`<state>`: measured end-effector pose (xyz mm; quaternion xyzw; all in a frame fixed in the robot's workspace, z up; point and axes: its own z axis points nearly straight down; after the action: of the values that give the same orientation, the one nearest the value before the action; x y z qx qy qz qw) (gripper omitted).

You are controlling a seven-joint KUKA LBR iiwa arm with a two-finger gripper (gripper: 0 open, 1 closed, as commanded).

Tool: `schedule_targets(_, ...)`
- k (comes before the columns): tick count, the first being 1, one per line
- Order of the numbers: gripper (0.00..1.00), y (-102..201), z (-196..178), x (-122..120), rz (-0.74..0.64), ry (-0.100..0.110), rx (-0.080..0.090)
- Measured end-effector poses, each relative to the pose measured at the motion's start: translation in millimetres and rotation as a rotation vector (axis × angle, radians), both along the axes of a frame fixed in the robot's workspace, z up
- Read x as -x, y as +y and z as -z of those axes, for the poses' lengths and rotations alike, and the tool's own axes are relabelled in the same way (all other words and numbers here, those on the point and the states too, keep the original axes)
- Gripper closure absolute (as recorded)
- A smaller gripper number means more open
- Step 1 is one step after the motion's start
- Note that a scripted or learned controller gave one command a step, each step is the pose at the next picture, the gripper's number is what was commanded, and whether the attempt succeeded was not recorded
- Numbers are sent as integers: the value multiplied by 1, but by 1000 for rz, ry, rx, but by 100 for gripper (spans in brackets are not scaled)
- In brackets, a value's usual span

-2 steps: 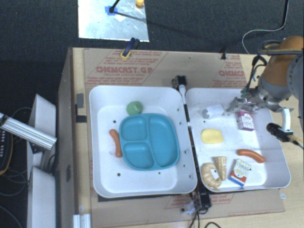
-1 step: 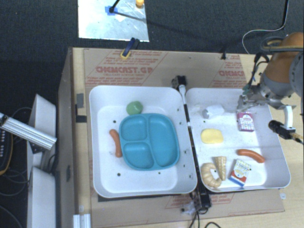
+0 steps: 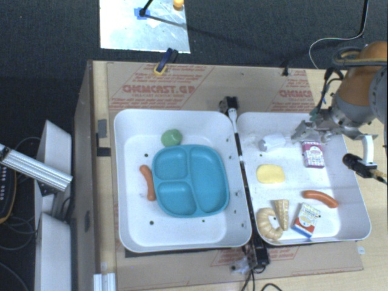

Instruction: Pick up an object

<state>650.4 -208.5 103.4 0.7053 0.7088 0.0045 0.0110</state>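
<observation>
In the camera view the gripper (image 3: pixel 315 130) hangs over the far part of the right bin (image 3: pixel 357 223), and whether it is spread or pressed together I cannot tell. Just below it, on the near side, lies a small pink-and-white packet (image 3: pixel 313 155), long axis running toward the camera; it looks the nearest pick. A clear plastic piece (image 3: pixel 271 142) sits to its left, a yellow block (image 3: pixel 270 174) further toward the camera

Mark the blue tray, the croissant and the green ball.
blue tray (image 3: pixel 206 173): camera view, floor of its right compartment.
croissant (image 3: pixel 268 223): camera view, middle of its curved body.
green ball (image 3: pixel 172 137): camera view, centre of its top.
</observation>
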Motion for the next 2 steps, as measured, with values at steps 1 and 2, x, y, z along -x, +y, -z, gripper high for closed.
schedule_targets(1,0,1,13,5,1,7,-3)
schedule_targets(2,100,0,0,3,0,-1,0)
